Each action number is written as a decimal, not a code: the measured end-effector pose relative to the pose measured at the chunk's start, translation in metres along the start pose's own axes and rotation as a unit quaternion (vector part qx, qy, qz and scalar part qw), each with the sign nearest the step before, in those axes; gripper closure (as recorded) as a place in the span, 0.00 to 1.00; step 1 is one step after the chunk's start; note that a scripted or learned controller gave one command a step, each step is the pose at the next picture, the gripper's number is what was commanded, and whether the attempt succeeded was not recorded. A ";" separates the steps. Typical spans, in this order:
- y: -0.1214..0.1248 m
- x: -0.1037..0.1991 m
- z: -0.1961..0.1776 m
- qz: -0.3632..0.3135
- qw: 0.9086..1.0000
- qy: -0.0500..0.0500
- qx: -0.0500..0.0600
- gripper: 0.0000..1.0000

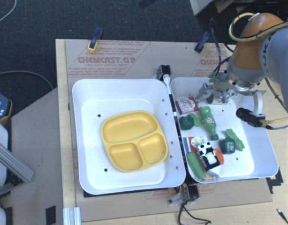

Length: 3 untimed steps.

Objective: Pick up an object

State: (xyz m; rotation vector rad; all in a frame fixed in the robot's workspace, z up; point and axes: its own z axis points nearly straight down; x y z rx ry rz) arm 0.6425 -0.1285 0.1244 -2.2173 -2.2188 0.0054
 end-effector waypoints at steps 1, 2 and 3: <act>0.000 0.000 0.038 0.002 1.000 0.003 0.002 0.00; 0.003 0.001 0.023 0.001 1.000 0.002 -0.003 1.00; 0.005 -0.006 -0.040 0.001 1.000 -0.002 -0.007 1.00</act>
